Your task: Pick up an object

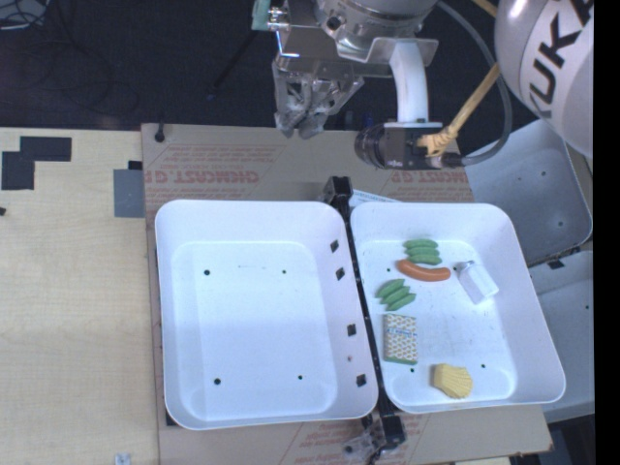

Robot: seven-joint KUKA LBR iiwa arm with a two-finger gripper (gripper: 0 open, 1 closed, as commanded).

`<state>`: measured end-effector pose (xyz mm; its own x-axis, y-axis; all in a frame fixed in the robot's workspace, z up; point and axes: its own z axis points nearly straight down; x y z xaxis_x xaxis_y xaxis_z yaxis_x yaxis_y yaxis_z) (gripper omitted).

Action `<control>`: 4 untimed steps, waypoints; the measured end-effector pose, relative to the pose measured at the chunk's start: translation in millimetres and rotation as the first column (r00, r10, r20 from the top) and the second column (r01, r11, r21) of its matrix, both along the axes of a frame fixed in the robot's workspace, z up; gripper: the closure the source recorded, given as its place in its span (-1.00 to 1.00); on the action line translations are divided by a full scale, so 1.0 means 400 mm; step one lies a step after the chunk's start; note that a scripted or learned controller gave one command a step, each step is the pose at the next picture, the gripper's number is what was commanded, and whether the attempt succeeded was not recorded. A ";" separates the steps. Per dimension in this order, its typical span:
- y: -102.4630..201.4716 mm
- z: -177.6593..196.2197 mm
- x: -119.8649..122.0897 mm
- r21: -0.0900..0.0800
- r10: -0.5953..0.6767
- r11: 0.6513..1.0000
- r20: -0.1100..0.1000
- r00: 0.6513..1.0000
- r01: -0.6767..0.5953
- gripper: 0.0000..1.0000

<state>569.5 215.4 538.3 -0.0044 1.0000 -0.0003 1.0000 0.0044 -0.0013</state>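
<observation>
My gripper [302,122] hangs high above the back edge of the bench, over the far side of the left bin [184,231], with its fingers close together and nothing between them. The right bin [528,289] holds the objects: an orange sausage [423,272], a green pea pod [422,251] just behind it, another green pod [395,294] in front, a patterned cracker-like block [400,338], a yellow wedge [451,381] and a small white piece [475,282]. All of them lie well below and to the right of the gripper.
A black clip strip [351,298] joins the two bins down the middle. Both bins rest on a brown cardboard sheet [232,168] atop the pale wooden bench. A cable and a tan rod [475,100] hang near the arm at the back right.
</observation>
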 end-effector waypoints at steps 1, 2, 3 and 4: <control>-0.178 -0.195 -0.133 -0.005 -0.009 1.000 -0.013 1.000 0.009 1.00; -0.346 -0.333 -0.240 -0.003 -0.011 1.000 -0.010 1.000 0.011 1.00; -0.280 -0.123 -0.143 0.001 -0.002 1.000 0.008 1.000 0.002 1.00; -0.136 0.005 -0.130 0.002 0.002 1.000 0.003 1.000 -0.002 1.00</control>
<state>517.3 161.0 540.3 -0.0066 1.0000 0.0015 1.0000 0.0066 0.0017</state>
